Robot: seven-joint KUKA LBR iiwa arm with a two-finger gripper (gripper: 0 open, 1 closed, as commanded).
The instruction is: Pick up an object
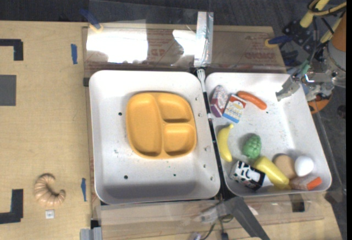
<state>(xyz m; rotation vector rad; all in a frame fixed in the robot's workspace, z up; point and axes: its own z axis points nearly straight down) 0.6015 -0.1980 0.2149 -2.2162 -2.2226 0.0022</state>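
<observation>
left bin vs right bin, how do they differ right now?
The left bin holds one orange divided tray; the right bin holds many small toy foods. The tool hangs over the right bin's far right edge, away from the left bin. Both are shallow, white, squarish.

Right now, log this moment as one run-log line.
phase: approach | gripper: over right bin far corner, nothing held | nearest: orange sausage | yellow tray: left bin

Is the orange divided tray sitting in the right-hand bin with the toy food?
No. The orange tray lies in the left bin.
</observation>
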